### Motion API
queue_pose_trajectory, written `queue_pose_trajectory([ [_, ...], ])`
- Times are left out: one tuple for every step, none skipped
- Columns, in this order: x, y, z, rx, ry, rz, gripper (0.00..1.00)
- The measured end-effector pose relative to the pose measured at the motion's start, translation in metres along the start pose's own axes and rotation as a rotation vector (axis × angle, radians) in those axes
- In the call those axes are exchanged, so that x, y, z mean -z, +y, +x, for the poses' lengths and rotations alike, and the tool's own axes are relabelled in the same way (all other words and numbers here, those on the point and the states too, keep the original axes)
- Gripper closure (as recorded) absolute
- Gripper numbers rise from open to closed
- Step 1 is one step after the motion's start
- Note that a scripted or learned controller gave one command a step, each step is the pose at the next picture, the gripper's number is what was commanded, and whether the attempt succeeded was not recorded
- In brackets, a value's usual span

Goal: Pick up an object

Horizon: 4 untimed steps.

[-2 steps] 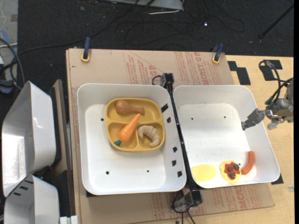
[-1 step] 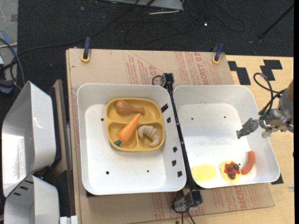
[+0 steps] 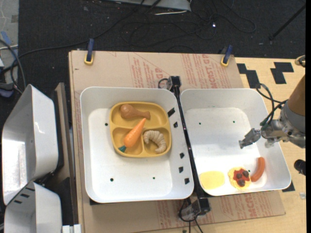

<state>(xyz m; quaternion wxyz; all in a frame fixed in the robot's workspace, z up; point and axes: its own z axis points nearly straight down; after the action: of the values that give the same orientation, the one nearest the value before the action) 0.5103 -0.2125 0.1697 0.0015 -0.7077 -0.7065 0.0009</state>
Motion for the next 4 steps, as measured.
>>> queue_pose_trajectory([
  [-0.050, -0.010, -0.001, -0.001, 0.001, 0.001, 0.00],
  [-0.037, -0.009, -0.001, 0.000, -0.001, -0.003, 1.00],
  [0.014, 0.002, -0.004, 0.005, -0.003, -0.008, 1.00],
  [0.071, 0.012, 0.000, 0.006, -0.003, -0.009, 1.00],
])
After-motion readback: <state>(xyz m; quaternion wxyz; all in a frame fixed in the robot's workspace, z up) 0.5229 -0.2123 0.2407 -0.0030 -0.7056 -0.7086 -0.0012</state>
